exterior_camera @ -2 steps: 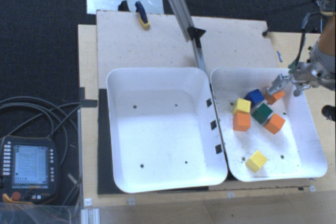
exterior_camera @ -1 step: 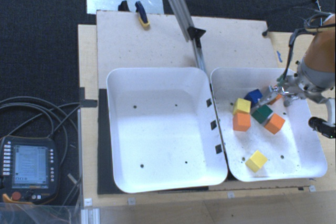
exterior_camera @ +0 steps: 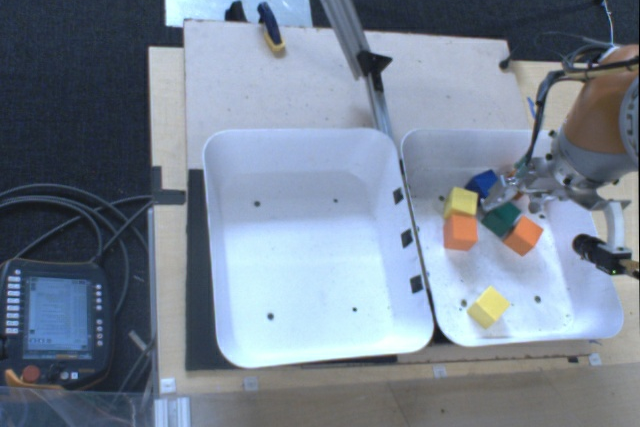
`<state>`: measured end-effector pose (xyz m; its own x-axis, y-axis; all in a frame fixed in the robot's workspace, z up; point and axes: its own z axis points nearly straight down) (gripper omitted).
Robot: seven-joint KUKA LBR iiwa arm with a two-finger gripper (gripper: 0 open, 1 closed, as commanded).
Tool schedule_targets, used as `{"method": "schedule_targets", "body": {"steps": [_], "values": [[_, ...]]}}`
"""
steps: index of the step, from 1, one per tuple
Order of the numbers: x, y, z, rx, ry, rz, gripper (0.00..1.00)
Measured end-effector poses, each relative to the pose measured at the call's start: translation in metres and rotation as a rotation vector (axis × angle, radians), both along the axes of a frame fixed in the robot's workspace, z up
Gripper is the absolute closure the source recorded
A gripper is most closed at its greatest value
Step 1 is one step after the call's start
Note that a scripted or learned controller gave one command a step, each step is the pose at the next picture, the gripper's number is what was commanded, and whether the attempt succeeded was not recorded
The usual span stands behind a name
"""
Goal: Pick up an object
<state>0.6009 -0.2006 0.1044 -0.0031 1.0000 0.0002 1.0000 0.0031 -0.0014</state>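
Teach pendant point(exterior_camera: 55, 320) sits nearest the camera at 8 o'clock; the left bin point(exterior_camera: 310, 245) lies beside the right bin point(exterior_camera: 560, 315), which carries the blocks. Gripper point(exterior_camera: 515, 183) is low at 3 o'clock over the cluster, by the blue block point(exterior_camera: 484, 182) and green block point(exterior_camera: 501, 218); whether it grips cannot be told. No block looks lifted, so the pick is judged undone; a lone yellow block point(exterior_camera: 489, 306) lies at 5 o'clock.

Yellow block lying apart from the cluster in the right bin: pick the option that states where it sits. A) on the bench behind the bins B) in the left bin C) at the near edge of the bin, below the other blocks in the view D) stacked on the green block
C: the lone yellow block lies by itself on the floor of the right bin, nearer the camera than the clustered blocks.
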Motion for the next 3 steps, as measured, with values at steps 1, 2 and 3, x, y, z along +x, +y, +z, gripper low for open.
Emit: {"method": "schedule_targets", "body": {"steps": [1,2,3], "values": [[0.002,-0.001,0.014,-0.002,-0.007,0.001,1.00],[0.002,0.003,0.078,-0.003,-0.010,0.002,1.00],[0.003,0.003,0.107,-0.002,-0.007,0.002,1.00]]}}
